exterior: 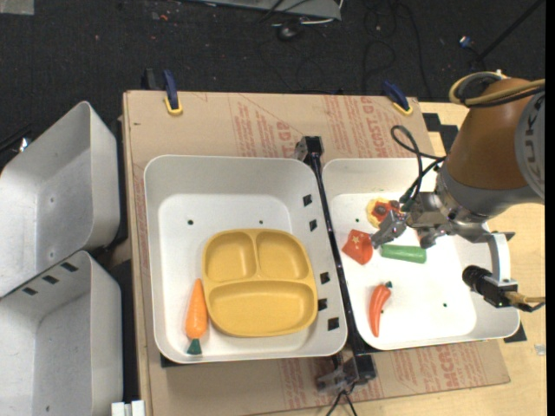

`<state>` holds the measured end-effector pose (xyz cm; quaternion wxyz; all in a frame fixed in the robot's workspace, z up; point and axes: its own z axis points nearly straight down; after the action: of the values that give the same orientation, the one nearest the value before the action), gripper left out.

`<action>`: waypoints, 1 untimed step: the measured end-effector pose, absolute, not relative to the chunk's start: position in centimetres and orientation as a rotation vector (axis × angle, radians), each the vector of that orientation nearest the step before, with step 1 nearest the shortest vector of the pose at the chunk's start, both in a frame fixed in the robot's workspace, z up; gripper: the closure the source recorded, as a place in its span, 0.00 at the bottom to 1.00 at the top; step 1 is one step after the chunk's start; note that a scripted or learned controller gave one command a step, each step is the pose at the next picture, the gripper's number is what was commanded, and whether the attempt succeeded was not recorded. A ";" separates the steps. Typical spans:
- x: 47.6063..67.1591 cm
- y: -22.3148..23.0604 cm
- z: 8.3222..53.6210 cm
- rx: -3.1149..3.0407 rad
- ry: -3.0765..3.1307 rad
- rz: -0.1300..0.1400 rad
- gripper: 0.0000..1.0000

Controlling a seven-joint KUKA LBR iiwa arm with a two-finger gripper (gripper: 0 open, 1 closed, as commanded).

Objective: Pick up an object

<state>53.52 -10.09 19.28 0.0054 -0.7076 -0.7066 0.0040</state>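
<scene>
Green and red toys lie in the right-hand bin (486, 319), right of centre in the frame: a green piece (403, 253), a red block (357, 246), a red chilli (379, 308) lower down and a yellow-red item (380, 210) above. The pincer (390, 226) hovers low between these, and I cannot tell its state. Judged as the approach step; next it must settle on one toy and clamp. The cardboard over the worktop (260, 120) bears red print, mirrored and not legible.

Robotics lab, clamped board (260, 120), floor cables (381, 55)
</scene>
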 end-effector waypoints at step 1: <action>53.8 -10.1 19.9 -2.220 -2.221 0.001 0.00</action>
<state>53.82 -10.10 19.88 0.0006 -0.7068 -0.7074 0.0003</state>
